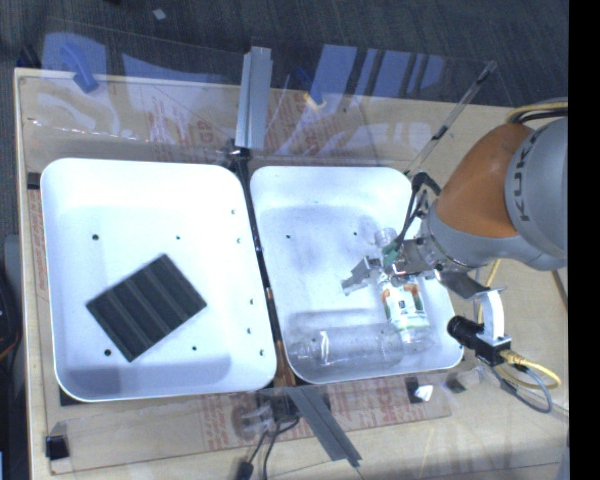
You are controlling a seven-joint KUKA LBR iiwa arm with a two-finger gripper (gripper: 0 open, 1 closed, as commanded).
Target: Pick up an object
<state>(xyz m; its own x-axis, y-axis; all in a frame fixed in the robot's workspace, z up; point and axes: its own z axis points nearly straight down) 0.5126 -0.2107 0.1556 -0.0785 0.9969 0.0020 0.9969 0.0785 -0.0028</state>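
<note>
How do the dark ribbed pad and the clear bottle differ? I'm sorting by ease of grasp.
The dark ribbed pad is flat, opaque and black; the clear bottle is rounded and see-through. The pad lies alone in the left bin; the bottle lies in the right bin near the tool. Both rest on a bin floor.

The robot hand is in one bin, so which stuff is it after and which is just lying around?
Part of the job:
- gripper, low in the right bin
- small labelled bottle beside it
- clear plastic bottle lying on its side

Just lying about:
- dark ridged panel in the left bin
</note>
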